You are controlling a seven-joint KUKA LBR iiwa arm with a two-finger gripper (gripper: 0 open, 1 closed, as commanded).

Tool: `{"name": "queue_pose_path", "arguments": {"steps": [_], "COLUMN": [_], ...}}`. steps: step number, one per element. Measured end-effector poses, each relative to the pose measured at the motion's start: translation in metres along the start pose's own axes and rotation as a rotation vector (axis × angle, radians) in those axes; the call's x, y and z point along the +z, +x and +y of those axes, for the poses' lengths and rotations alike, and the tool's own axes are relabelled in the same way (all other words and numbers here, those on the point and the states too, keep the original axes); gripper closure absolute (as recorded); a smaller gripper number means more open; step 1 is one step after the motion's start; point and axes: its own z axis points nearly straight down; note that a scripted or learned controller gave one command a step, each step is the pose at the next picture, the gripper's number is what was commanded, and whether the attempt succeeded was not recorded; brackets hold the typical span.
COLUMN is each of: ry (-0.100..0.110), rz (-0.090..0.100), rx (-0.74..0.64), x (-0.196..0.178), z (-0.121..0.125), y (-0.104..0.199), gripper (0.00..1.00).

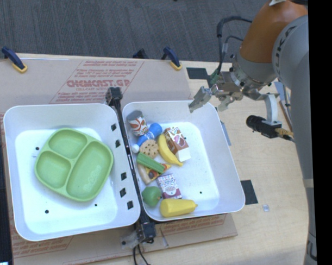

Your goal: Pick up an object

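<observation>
White plastic walls bound the right bin (231, 170), where toys are crowded toward its left side, a banana (167, 150) among them; the gripper (211, 99) is held above its back right rim, fingers apart, nothing between them

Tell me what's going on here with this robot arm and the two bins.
A grey robot arm reaches in from the right, and its gripper hangs open above the far right rim of the right bin, holding nothing. That bin holds a pile of toy food, including a banana, a lemon-yellow piece and a green ball. The left bin holds a green divided plate. Nothing has been picked up yet.
</observation>
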Motion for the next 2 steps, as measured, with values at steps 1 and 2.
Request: {"name": "queue_pose_path", "arguments": {"steps": [1, 2], "ry": [-0.017, -0.020], "rz": [-0.001, 0.000], "rx": [0.000, -0.004], "x": [0.150, 0.138], "z": [-0.010, -0.008], "y": [-0.007, -0.006], "gripper": [0.00, 1.00]}}
